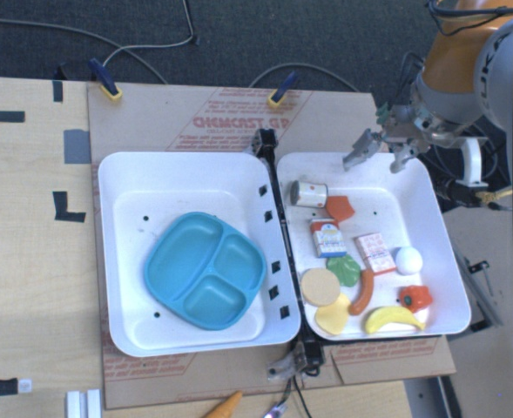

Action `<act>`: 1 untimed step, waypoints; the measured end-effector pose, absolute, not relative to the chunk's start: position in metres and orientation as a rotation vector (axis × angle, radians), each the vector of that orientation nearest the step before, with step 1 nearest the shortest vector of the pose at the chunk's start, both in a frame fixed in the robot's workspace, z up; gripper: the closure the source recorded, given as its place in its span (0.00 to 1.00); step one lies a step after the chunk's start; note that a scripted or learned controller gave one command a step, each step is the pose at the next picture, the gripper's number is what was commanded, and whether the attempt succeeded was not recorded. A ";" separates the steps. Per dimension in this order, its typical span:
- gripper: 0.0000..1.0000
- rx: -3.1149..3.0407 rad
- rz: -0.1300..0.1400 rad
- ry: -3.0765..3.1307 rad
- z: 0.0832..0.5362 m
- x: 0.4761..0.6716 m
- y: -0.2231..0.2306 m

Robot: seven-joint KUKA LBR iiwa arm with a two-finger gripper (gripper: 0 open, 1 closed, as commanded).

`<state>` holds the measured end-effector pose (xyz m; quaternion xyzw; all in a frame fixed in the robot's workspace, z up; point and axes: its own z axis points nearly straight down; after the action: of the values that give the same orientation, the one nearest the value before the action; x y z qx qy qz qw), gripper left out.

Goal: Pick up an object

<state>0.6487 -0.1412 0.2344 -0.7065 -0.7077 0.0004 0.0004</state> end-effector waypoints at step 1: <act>0.00 -2.223 -0.006 -2.227 0.101 0.637 -0.098</act>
<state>0.6370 -0.0975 0.1009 -0.7064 -0.7078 -0.0020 -0.0026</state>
